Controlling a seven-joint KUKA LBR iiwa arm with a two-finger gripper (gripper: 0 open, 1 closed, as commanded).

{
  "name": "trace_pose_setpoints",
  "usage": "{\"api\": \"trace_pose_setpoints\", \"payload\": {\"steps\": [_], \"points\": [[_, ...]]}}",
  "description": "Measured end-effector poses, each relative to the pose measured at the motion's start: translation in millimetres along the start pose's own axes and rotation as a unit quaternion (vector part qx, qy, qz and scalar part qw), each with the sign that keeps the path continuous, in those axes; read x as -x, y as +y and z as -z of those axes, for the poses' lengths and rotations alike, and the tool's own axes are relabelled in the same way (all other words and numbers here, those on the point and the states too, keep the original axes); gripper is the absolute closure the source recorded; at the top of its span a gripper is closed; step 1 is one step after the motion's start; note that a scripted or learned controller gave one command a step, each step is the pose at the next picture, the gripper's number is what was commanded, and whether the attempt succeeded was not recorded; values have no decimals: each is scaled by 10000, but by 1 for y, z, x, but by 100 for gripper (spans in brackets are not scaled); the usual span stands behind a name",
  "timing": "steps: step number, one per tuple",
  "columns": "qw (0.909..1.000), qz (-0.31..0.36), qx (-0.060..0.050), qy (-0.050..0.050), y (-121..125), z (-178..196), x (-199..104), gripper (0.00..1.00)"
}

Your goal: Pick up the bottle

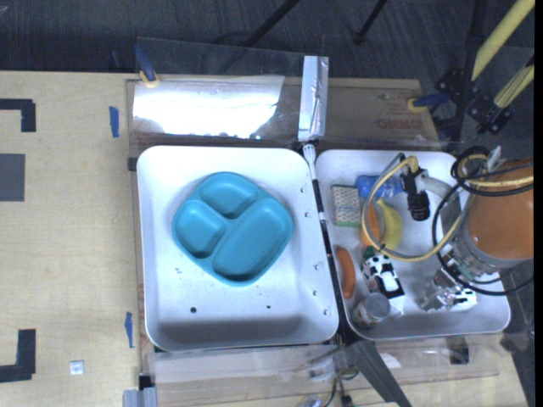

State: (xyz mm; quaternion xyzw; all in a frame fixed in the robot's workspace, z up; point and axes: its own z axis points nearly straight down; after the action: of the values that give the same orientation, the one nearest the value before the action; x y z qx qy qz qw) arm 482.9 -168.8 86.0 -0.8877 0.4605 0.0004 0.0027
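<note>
**Operator:** Where is the bottle, and what is the claw doing?

**Observer:** You find the bottle (374, 186) in the right bin (496, 319), near its far wall. It is the blue thing that lies just beside a small checkered pad (345, 204). A loop of yellow cable (371, 219) crosses over it, so you see only part of it.

**Operator:** And the claw?

**Observer:** The claw (446, 295) is low in the near right corner of the same bin, under the arm (502, 220) with its orange band. It is well apart from the bottle. Nothing is visibly in its grip. Whether it stands wide or narrow, I cannot tell you; it is too small and blurred.

**Operator:** What lies between them?

**Observer:** A yellow banana (389, 228) is just in front of the bottle. Nearer to you is a black and white object (383, 275), and beside that a grey round can (372, 309). An orange carrot (345, 271) lies along the left wall of this bin.

**Operator:** The other bin?

**Observer:** The left bin (157, 253) holds a blue divided plate (233, 225). Both bins stand side by side on the table (59, 227).
</note>
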Motion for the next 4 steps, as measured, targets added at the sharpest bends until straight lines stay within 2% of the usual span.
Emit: {"api": "trace_pose_setpoints", "payload": {"steps": [1, 2, 3, 4], "points": [[9999, 67, -1, -87, -5, -1, 11, 0], [10000, 56, 6, -67, -6, 6, 7, 100], [9885, 1512, 17, -14, -1, -1, 4, 100], [9334, 3587, 53, 3, -25, -1, 10, 100]]}}
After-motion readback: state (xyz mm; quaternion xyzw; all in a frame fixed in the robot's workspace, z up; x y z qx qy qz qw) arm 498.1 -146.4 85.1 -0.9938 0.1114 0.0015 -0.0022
